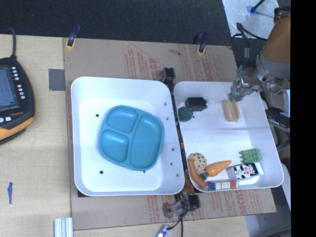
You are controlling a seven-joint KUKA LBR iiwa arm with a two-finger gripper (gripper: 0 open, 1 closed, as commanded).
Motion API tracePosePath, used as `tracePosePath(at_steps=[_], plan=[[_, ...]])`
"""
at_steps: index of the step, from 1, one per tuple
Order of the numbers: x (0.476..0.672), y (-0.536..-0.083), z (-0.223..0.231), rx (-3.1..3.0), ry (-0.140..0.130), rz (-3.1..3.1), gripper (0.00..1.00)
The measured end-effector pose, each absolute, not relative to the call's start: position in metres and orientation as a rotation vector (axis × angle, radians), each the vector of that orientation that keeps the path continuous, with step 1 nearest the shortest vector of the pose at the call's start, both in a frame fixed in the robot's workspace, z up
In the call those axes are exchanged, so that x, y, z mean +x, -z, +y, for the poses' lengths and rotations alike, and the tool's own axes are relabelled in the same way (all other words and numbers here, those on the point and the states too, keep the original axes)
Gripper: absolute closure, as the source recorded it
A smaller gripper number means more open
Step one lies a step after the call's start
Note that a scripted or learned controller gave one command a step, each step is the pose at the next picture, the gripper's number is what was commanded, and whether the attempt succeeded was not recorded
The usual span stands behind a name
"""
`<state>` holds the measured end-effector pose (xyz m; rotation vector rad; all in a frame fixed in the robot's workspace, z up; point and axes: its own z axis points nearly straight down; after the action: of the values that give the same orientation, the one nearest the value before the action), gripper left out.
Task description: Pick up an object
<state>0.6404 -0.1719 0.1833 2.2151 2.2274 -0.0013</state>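
Camera view: two white bins are seen side by side on a cardboard sheet laid over the counter (39, 152). The left bin (84, 98) is occupied by a blue divided plate (131, 137) with three compartments, lying flat near its middle. The right bin (266, 132) holds the small things. A tan, rounded, bread-like piece (230, 110) lies near the far right of that bin, short and stubby, pale beige, its long axis running roughly toward the camera. The jaws (239, 91) are positioned just above and touching or almost touching the far end of this piece; how far they are parted cannot be told, and nothing is seen gripped between them. The grey arm with its orange band (279, 38) enters from the right. A black block (196, 103) and a dark green round thing (185, 113) lie together at the bin's far left. Along the near edge are gathered a speckled cookie (197, 160), a sausage (195, 176), a carrot (217, 168), a green leafy piece (250, 155) and a small printed box (245, 171). A black and orange pendant (12, 100) rests on the counter at far left.
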Motion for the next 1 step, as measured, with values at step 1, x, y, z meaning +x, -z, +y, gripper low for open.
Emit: tracePosePath(at_steps=[1], plan=[[0.5828,-0.1399,-0.2127,2.219,0.006,2.227,1.0]])
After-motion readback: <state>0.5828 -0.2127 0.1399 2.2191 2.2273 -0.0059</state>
